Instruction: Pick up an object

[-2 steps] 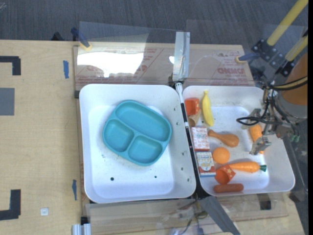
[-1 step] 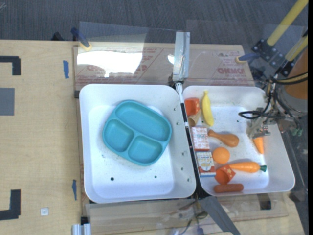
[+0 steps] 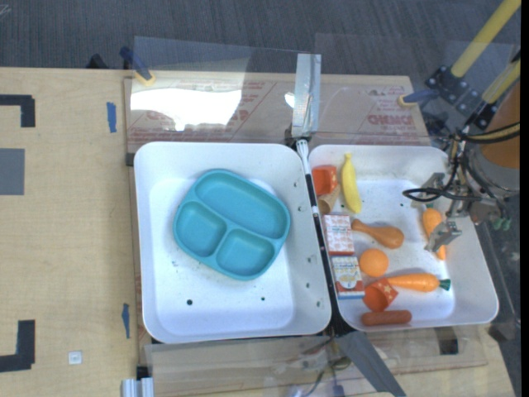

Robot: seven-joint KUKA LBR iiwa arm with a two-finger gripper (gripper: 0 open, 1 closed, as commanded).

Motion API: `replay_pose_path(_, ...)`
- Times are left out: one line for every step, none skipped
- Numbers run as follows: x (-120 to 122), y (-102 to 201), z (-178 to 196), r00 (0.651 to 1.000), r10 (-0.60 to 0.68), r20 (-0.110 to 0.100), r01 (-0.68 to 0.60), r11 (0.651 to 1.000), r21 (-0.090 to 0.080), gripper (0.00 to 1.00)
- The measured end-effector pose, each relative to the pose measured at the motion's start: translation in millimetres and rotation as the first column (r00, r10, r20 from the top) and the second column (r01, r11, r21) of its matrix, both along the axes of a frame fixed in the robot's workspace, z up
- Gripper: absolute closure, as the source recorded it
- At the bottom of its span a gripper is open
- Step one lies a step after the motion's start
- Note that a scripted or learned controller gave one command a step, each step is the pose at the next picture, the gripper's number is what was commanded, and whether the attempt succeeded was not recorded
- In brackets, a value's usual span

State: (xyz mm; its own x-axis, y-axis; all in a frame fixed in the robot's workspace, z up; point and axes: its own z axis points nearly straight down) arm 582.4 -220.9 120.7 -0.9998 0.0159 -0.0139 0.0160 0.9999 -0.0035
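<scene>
A wooden table (image 3: 58, 246) is seen from above at a slant, with two shallow white bins set side by side on it. In the left bin (image 3: 161, 304) a turquoise divided plate (image 3: 232, 223) with three compartments is laid near the middle, slightly tilted.

The right bin (image 3: 475, 292) is filled with toy food. A yellow banana (image 3: 351, 184) is placed upright near the top, with a red tomato-like piece (image 3: 325, 179) just beside it on the left. Below these, a flat printed packet (image 3: 340, 242) is laid along the bin's left wall. A brown drumstick (image 3: 379, 233) is found near the centre, a round orange (image 3: 374, 263) beneath it, then a carrot (image 3: 413, 283) with a green tip, a red strawberry-like piece (image 3: 380, 295) and a reddish sausage (image 3: 386, 318) at the bottom edge.

The gripper (image 3: 444, 236) is positioned low at the right side of this bin, under a tangle of black cables. A small orange object (image 3: 432, 220) is seen touching it. Whether the fingers are open, closed or gripping that object cannot be told.
</scene>
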Motion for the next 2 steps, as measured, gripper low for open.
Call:
replay_pose_path(16.1, -2.5, -32.2, 0.999, -0.05, -0.003, 0.05, 0.999, 0.001, 0.0)
replay_pose_path(20.5, -1.8, -17.8, 0.999, -0.048, 0.012, 0.048, 0.999, -0.003, 1.0)
